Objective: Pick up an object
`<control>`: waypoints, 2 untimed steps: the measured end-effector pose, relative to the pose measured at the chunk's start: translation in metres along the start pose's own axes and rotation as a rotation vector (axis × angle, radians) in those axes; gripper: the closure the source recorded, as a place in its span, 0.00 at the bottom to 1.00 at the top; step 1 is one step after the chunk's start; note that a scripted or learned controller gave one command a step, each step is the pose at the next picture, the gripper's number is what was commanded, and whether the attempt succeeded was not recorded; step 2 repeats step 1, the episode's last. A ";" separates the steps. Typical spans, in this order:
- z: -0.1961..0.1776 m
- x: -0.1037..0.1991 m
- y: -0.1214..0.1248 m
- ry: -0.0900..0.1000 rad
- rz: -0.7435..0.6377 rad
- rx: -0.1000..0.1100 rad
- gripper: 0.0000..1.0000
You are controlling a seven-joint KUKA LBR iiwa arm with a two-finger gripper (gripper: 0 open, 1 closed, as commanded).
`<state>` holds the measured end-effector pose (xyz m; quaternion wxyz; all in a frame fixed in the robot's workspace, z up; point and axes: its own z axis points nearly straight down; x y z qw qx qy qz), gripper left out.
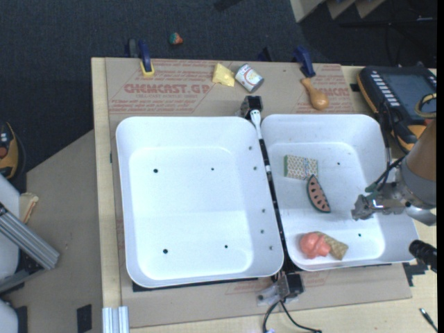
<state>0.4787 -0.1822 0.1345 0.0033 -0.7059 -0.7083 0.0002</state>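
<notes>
While the left bin sits bare and white on the counter, the right bin beside it carries three small things. Near that bin's middle lies a patterned square cloth, and just below it, almost touching, a watermelon slice rests tilted. Toward the bin's front edge lies a pink toy with a tan piece touching its right side. Further right, the tool hangs low over the right bin's floor, right of the watermelon slice and apart from it, with nothing visibly between its fingers; whether they stand apart or together cannot be told. Behind the bins, on the counter, lie a yellow wedge, a small box and a wooden pear-shaped toy.
</notes>
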 end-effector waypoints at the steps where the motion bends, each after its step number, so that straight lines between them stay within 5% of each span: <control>1: -0.027 -0.033 0.007 -0.008 0.004 -0.008 1.00; 2: -0.027 -0.033 0.007 -0.008 0.004 -0.008 1.00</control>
